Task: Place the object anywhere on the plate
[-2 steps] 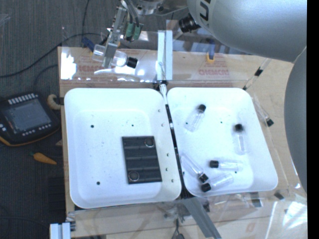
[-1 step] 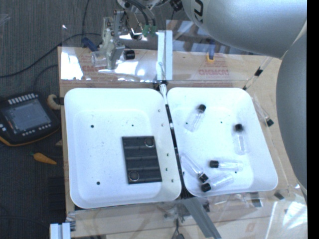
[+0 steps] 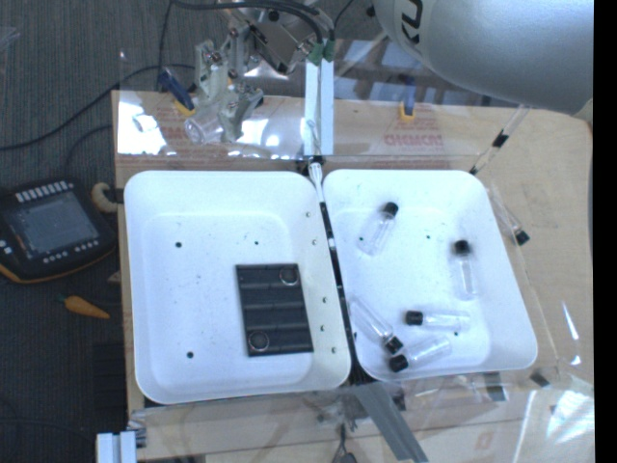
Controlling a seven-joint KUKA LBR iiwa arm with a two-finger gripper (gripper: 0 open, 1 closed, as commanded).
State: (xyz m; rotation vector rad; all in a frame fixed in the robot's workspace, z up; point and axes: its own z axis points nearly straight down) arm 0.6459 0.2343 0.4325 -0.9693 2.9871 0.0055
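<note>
Seemingly mid-carry or between tries, with gripper [image 3: 225,83] hovering behind the left bin [image 3: 154,201], grip state impossible to tell, vials [image 3: 378,228] lying in the right bin [image 3: 492,210]; next calling for a descent over the plate [image 3: 275,309].

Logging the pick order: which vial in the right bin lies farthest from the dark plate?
The vial by the right bin's right wall, black cap pointing up-frame; the other vials lie nearer the divider.
</note>
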